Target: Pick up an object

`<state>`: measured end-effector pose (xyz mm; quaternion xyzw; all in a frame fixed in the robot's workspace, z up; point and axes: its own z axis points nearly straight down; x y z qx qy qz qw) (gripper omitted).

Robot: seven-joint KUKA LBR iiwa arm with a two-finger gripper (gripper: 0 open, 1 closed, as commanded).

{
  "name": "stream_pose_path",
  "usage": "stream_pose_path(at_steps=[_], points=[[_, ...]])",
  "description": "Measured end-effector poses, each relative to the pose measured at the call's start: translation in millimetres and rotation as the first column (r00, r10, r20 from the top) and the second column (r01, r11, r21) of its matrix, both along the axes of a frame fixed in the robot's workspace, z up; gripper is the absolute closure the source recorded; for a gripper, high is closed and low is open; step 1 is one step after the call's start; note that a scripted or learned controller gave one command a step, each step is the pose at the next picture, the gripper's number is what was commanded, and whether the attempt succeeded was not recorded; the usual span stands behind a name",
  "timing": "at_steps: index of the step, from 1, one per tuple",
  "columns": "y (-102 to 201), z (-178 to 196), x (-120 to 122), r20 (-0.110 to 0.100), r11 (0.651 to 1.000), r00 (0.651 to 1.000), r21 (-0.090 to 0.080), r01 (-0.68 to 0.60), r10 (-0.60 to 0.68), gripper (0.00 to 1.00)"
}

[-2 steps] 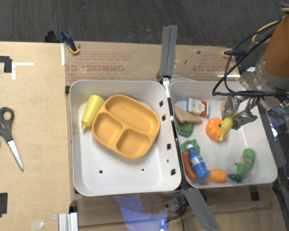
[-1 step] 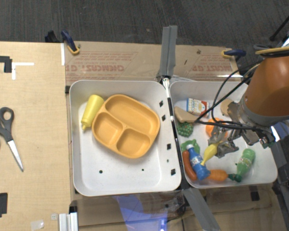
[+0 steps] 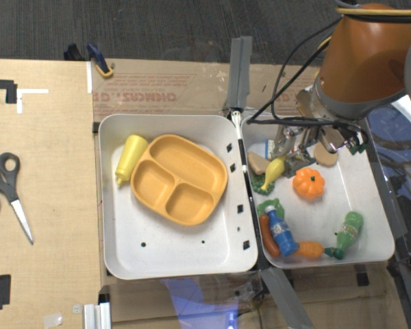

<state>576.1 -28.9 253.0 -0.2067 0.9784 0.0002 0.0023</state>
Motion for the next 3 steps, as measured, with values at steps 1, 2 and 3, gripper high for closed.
stream_pose_path(at_steps=[1, 2, 3], points=[[7, 15, -3, 0.000, 0.996, 0.996, 0.000, -0.088, 0.088, 1.00], [15, 2, 38, 0.001, 0.975, 0.975, -0.001, -0.222, 0.222, 1.00], [58, -5, 84, 0.001, 0.969, 0.969, 0.000, -0.246, 0.246, 1.00]])
